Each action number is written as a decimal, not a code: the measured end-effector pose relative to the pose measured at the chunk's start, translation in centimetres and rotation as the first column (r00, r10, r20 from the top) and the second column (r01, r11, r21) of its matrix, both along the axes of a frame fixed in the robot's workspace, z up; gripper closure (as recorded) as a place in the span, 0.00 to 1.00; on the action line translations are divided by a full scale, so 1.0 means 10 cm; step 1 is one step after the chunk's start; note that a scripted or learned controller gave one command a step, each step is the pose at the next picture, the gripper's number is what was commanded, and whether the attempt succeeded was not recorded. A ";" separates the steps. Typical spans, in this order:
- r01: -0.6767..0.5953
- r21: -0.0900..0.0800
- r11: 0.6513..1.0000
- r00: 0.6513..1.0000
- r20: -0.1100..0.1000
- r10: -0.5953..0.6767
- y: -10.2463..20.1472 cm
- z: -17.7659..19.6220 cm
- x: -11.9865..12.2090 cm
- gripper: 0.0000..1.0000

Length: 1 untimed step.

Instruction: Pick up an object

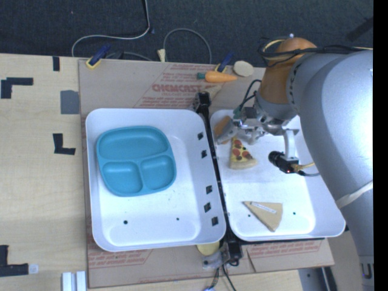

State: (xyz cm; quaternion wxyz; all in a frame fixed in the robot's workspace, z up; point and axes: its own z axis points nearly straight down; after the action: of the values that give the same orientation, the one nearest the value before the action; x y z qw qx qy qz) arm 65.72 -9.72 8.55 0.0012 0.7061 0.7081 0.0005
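Hovering low in the right bin (303, 223), the gripper (247, 129) sits just above the pizza slice (241, 154), which lies directly under it, long axis pointing toward the gripper. I cannot tell the finger opening; nothing visibly held.

Right bin (303, 223) objs: toy pizza slice (241, 154), yellow w/ red spots, lying flat near bin's left wall, upper half. Tan wedge, sandwich-like (265, 213), flat near bin's front edge, well apart from the pizza. Brownish piece (222, 126) just above pizza, by the wall, too blurred to ID.
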 end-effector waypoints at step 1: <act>0.002 0.000 1.000 1.000 0.001 -0.002 -0.11 0.01 -0.10 0.00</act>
State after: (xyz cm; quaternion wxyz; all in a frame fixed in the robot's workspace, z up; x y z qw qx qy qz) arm 64.74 -10.83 8.61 0.0016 0.7067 0.7075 0.0007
